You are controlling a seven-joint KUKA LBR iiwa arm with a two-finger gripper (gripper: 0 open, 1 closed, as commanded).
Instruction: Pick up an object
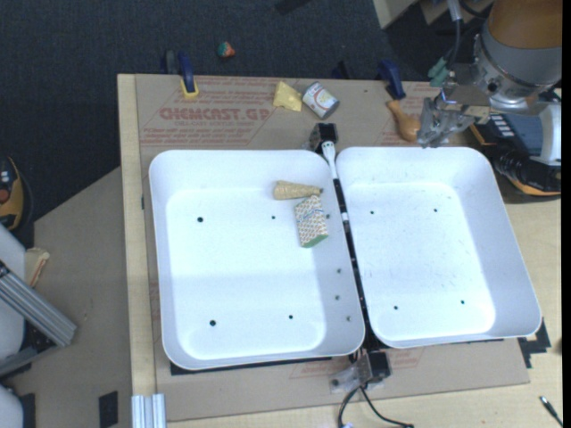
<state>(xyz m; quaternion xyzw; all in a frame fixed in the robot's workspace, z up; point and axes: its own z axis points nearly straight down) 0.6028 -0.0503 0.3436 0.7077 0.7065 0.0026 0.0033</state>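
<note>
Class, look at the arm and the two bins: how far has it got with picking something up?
Done: nothing lifted. The cone and patterned packet lie in the left bin. In hand: the gripper hangs above the right bin's far edge. Left: reaching over, grasping, lifting.

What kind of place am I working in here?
Probably a robotics lab: a grey arm with a gripper hangs over two white bins on a brown board clamped by blue clips.

White bins (pixel 250 346), tan cone (pixel 295 190), green-patterned packet (pixel 310 220) (white ground)
</note>
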